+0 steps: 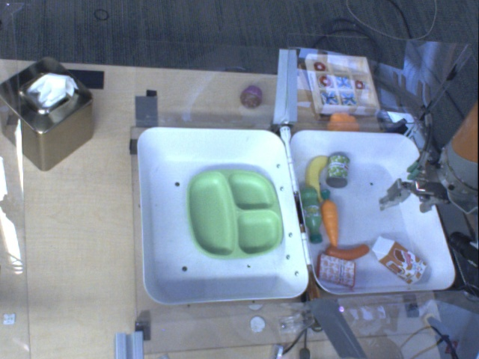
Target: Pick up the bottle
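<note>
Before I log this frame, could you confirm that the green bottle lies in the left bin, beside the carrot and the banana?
Not quite: the green bottle lies in the right bin, against its left wall, not the left bin. The camera view shows it there beside the carrot and just below the banana. The left bin holds the green divided plate.

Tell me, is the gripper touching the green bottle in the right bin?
Apart. The camera view shows the gripper over the right side of the right bin, with bare white floor between it and the green bottle lying along the left wall.
</note>
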Motion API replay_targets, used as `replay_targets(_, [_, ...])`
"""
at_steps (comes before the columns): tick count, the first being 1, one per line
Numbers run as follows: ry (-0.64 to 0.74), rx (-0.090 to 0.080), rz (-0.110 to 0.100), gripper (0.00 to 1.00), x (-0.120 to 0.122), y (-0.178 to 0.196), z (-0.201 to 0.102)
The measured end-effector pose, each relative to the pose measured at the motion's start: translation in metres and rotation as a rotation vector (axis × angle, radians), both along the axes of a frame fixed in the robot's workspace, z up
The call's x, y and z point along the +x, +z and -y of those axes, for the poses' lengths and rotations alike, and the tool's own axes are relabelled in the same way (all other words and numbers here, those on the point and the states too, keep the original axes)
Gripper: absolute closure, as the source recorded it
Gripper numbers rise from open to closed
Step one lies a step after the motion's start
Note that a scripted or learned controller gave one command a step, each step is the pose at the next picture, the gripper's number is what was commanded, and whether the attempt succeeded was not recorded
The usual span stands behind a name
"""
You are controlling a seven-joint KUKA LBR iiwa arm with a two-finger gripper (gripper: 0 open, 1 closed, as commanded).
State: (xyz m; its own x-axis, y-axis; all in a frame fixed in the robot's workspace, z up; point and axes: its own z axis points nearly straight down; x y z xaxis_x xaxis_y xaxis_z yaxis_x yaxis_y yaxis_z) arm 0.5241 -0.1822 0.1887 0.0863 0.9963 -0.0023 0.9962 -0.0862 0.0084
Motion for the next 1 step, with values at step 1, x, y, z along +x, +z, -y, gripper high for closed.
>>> replay_targets(1, [0.068, 0.002, -0.004, 0.0, -0.0358, -0.0067, -0.0643])
